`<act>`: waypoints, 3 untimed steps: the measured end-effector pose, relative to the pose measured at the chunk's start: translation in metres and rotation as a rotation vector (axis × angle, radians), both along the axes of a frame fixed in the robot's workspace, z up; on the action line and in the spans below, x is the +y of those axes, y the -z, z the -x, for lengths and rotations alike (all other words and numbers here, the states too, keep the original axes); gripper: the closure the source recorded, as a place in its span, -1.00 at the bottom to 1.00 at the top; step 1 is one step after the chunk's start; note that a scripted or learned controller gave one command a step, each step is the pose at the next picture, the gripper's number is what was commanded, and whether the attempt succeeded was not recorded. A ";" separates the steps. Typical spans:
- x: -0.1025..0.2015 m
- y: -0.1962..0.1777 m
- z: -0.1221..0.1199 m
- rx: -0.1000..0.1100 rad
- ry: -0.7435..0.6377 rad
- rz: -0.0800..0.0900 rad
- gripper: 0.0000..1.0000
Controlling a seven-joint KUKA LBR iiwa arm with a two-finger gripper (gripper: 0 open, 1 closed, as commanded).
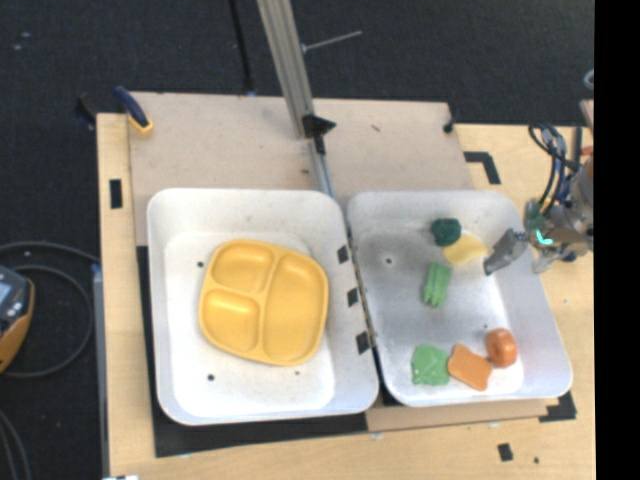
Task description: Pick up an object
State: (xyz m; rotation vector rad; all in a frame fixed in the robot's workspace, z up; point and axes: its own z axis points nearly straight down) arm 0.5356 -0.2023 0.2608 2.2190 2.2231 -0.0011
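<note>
Bare bin centre (395, 298) — toys along edges

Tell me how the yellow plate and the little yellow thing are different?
The yellow plate is big and has three sections; the little yellow thing is a small lump. The plate lies in the left bin, the lump in the right bin. Both are yellow.

Glossy yellow plastic tray (264, 302), matt white bins (250, 206), seemingly wooden bench (220, 143)
</note>
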 end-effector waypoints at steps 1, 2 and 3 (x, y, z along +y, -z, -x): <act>0.000 0.000 0.000 -0.001 0.000 0.000 -1.00; -0.001 0.048 -0.010 0.001 0.001 0.000 -1.00; 0.000 0.109 -0.003 0.004 0.001 -0.001 -1.00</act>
